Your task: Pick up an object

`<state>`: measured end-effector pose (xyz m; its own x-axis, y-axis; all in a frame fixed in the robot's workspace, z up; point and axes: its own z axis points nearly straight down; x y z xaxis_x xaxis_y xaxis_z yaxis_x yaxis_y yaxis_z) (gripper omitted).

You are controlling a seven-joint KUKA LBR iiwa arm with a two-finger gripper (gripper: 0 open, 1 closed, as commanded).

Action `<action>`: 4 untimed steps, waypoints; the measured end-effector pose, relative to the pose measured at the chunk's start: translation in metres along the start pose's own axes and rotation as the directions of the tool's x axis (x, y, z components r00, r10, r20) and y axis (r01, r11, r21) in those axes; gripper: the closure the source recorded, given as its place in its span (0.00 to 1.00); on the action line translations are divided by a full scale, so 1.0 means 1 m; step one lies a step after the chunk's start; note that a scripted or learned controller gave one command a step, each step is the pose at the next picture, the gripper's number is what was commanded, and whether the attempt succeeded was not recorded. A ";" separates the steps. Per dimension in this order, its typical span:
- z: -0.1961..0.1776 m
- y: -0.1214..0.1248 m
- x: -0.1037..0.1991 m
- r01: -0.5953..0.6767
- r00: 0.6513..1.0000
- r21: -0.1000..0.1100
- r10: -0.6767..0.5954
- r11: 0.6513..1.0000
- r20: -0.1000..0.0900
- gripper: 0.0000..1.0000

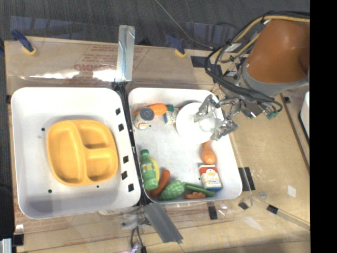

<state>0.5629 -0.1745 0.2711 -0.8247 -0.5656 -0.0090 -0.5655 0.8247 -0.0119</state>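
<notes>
Round white plastic plate (190,121) lies flat in right shallow white bin (231,157), upper part. Metal pincer (215,121) over its right edge, fingers spread, nothing between them. Tan wooden tabletop (274,178); dark carpet (63,4) beyond.

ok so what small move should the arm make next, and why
Probably lower straight down. The tool hangs with its fingers spread over the right edge of the white plate in the right bin, with nothing between them, so descending could bring them around the plate's rim.
</notes>
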 end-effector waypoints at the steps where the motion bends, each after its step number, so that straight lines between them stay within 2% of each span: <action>1: 0.140 0.026 0.061 0.252 0.968 -0.022 -0.252 0.968 -0.007 1.00; 2: 0.066 0.041 0.018 0.379 0.925 -0.008 -0.379 0.925 -0.001 1.00; 3: 0.108 -0.023 0.014 0.686 0.728 -0.017 -0.686 0.728 0.004 1.00; 4: 0.056 -0.082 -0.059 0.736 0.677 -0.009 -0.736 0.677 0.004 1.00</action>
<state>0.6585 -0.2091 0.2162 -0.1418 -0.9899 -0.0013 -0.9899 0.1418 -0.0059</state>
